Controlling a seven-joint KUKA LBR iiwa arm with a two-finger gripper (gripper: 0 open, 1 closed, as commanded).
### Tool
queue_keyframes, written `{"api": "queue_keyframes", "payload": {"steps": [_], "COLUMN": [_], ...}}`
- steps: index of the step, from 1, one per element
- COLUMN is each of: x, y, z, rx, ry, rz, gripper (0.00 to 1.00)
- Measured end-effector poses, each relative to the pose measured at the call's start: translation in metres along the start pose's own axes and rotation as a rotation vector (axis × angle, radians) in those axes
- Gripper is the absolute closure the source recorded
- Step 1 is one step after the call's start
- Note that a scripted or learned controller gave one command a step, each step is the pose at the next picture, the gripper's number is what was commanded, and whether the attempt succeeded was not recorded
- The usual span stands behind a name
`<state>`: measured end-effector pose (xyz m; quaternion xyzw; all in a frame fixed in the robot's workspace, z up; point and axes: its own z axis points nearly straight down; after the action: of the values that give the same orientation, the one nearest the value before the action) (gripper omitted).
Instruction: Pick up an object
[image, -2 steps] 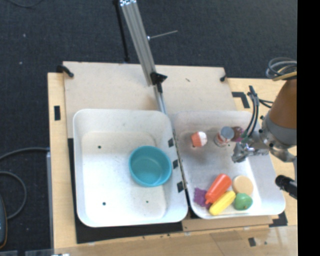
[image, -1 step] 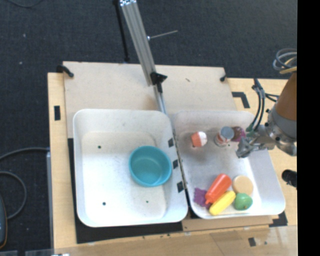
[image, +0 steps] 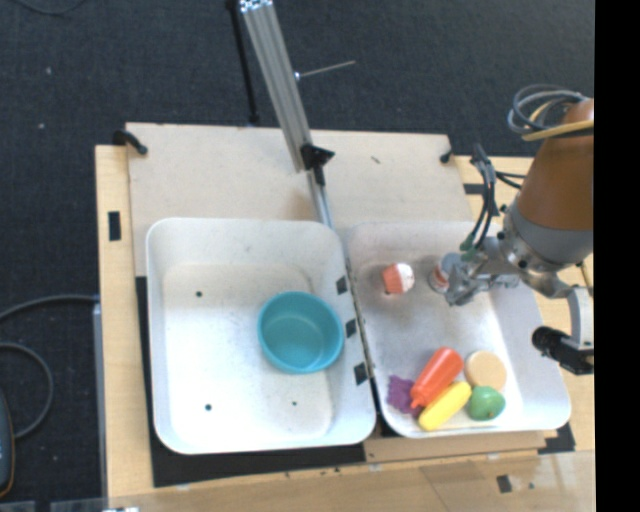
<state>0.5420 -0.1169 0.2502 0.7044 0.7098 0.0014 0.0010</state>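
Dark carpet surrounds the table (image: 230, 180), and from my station I find the pincer (image: 452, 282) low in the right bin (image: 520, 330) beside an orange-and-white object (image: 398, 279), its spread indiscernible, nothing visibly gripped, so the pick remains outstanding.

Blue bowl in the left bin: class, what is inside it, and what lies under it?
The blue bowl holds nothing; its blue inner floor shows bare. It stands on the floor of the left bin. The patch of bin floor directly beneath it is covered, so anything there cannot be seen.
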Motion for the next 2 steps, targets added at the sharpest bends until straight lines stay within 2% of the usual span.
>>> {"api": "queue_keyframes", "payload": {"steps": [2], "x": [0.101], "y": [0.041], "z": [0.020], "rx": [0.001], "ry": [-0.001], "rz": [0.001], "gripper": [1.00]}}
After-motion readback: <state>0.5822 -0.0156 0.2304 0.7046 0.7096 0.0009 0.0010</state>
